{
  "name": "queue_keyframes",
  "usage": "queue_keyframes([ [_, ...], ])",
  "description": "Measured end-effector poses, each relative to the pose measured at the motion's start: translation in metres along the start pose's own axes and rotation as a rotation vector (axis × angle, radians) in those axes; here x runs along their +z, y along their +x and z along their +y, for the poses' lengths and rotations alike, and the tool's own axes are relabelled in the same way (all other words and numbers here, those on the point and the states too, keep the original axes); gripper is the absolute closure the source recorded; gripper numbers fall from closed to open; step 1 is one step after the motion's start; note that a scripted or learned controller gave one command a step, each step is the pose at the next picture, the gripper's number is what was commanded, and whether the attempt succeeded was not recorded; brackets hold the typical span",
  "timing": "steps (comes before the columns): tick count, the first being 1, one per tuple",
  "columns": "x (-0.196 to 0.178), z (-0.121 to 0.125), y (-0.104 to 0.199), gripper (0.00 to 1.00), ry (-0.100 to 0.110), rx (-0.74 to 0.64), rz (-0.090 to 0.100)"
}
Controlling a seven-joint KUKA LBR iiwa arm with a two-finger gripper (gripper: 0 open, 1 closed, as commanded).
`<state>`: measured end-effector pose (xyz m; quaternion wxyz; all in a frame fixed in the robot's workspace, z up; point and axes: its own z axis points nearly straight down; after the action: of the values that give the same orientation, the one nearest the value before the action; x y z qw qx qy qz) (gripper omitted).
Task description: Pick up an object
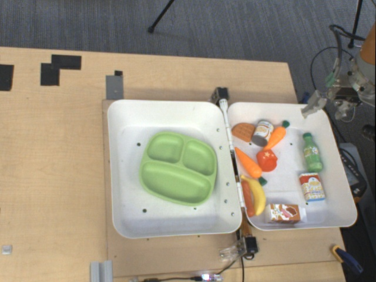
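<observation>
The right bin (338,175) holds several toy foods. A brown bun (241,131), a small can (262,133) and a carrot (277,136) lie at its back left. A red pepper (267,161) and a second carrot (249,163) sit mid-left, with a banana (255,196) below them. On the right side are a green bottle (311,152) and a red-and-white carton (312,188), and a brown packet (285,213) lies at the front. My gripper (312,106) hangs over the bin's back right corner, apart from all of them.
The left bin (123,157) carries a green divided plate (178,168). A black clamp (221,94) sits at the back between the bins. Cables and a stand crowd the floor at the right (329,51).
</observation>
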<state>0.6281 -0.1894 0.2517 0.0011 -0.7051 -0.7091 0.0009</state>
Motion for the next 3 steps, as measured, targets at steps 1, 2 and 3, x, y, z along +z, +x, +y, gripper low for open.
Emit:
queue_keyframes([
  [1, 0.118, -0.010, -0.016, 0.00, 0.001, -0.228, 0.001],
  [2, 0.165, 0.004, -0.011, 0.00, -0.010, -0.617, 0.006],
  [3, 0.169, 0.039, 0.043, 0.00, 0.011, -0.506, 0.001],
])
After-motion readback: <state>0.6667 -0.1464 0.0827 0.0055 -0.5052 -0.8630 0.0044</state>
